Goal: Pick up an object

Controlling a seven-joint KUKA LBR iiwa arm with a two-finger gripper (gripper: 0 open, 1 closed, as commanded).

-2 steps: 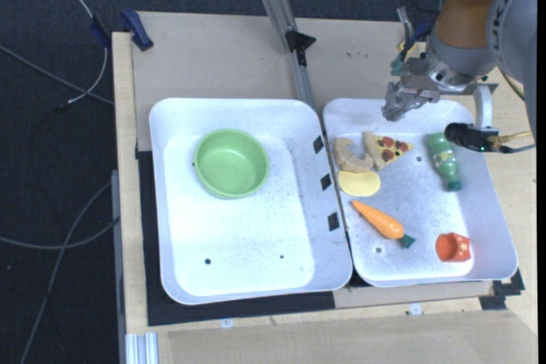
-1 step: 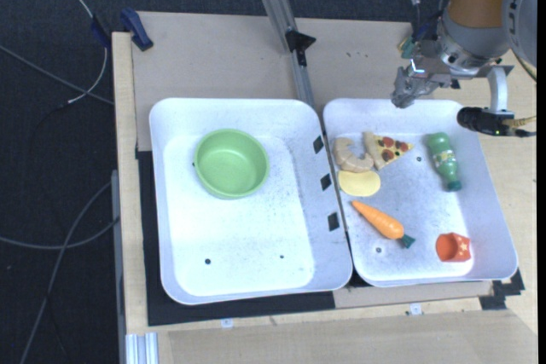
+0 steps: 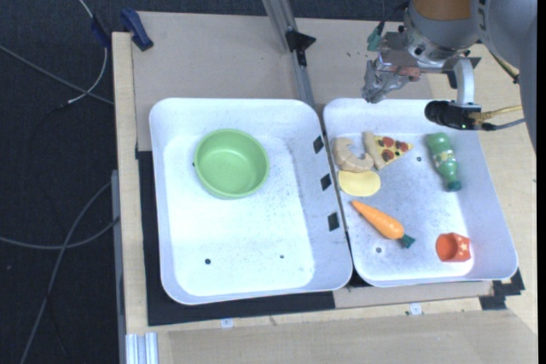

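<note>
The carrot (image 3: 378, 220) lies on its side near the middle of the right bin (image 3: 495, 222), well apart from that bin's walls, and it looks like a light, stiff plastic toy with a smooth, slippery skin, so a hold across its thick orange body rather than its thin green tip would likely be steadiest. Around it lie a yellow piece (image 3: 359, 182), a pizza slice (image 3: 385, 149), a green bottle (image 3: 444, 159) toward the right rim and a red piece (image 3: 453, 247) near the front right corner. The claw (image 3: 379, 85) hangs above the right bin's far left corner, holding nothing; whether it is spread or closed cannot be told.
</note>
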